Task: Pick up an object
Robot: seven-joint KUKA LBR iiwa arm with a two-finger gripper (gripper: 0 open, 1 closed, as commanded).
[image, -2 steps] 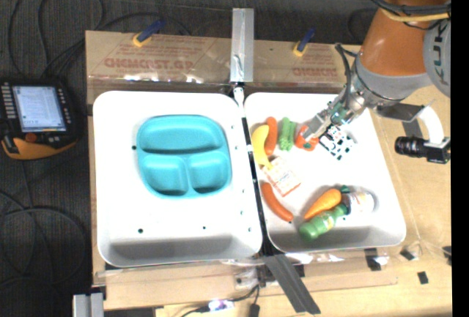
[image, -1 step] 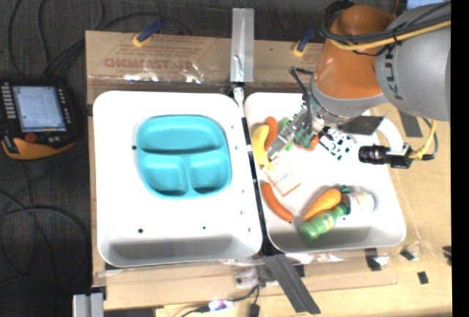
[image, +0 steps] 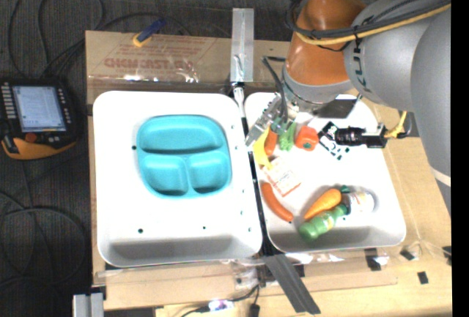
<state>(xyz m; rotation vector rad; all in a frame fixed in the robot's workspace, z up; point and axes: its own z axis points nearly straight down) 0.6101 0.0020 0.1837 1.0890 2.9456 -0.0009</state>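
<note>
My gripper point(image: 265, 124) hangs low over the far left corner of the right bin point(image: 381, 184). Right beside and partly under it lie a small orange carrot with a green top point(image: 274, 141), a red and green vegetable point(image: 305, 138) and a yellow piece point(image: 258, 152) against the bin's left wall. No object shows clearly inside the gripper. Nearer the front lie a white packet point(image: 283, 178), a curved orange sausage-like piece point(image: 277, 205), a bigger carrot point(image: 323, 202), a green vegetable point(image: 319, 226) and a small white bottle point(image: 360, 200).
The left bin point(image: 117, 228) holds a teal divided plate point(image: 184, 154). A ridge between the two bins runs just left of the gripper. The grey arm with its orange band point(image: 322, 37) covers the far right of the bench. A cardboard sheet point(image: 161, 56) lies behind the bins.
</note>
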